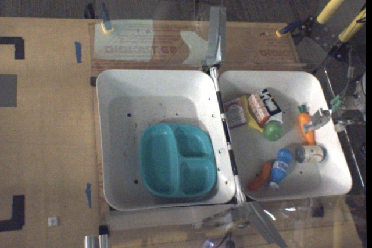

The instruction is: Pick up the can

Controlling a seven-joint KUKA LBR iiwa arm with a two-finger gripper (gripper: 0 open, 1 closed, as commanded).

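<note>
L bin (116, 96) holds teal tray (177, 161); R bin (331, 180) holds can (310, 153); jaws (318, 119) state unclear.

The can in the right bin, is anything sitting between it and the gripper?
Nothing visible blocks the way. The can lies on its side near the right bin's right wall, and the gripper is just above it in the view. An orange carrot lies beside the gripper, apart from the can's top.

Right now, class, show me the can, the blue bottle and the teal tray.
can (310, 153), camera view, on its side wall.
blue bottle (281, 167), camera view, on its body.
teal tray (152, 182), camera view, on its rim at lower left.
</note>
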